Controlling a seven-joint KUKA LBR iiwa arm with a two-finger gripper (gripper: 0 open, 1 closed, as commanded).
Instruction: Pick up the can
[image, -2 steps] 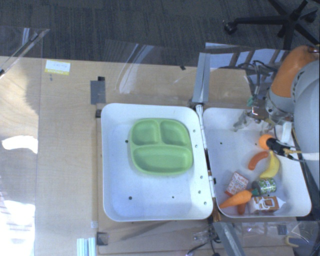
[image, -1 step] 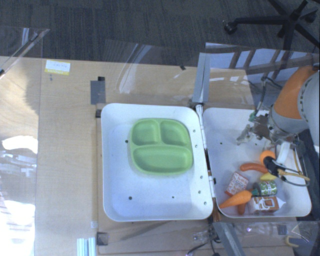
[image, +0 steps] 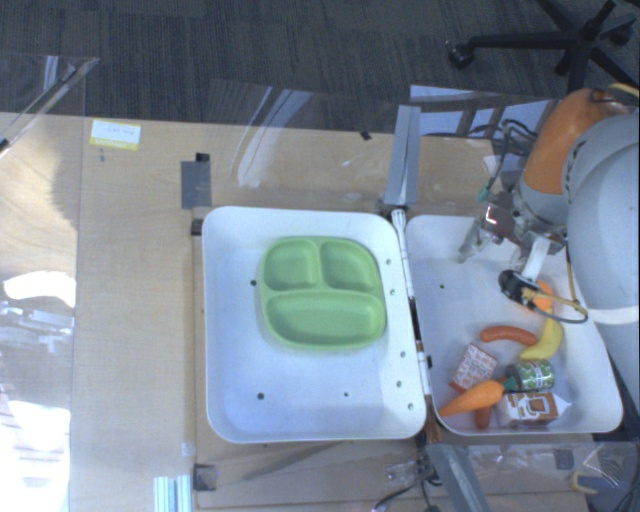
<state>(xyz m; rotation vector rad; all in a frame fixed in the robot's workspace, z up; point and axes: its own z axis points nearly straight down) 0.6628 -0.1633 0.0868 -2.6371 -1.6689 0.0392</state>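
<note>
Grey robot arm (image: 600, 200) over the right shallow white bin (image: 450, 300), beside the left shallow white bin (image: 300, 390).
A green divided plastic plate (image: 322, 295) lies in the left bin. The two-finger gripper (image: 478, 240) hangs at the right bin's far end; whether it is spread or closed cannot be told. The small green metal can (image: 535, 376) sits at the near end, well apart from it, between a yellow banana (image: 545, 340) and a brown carton (image: 530, 407).
</note>
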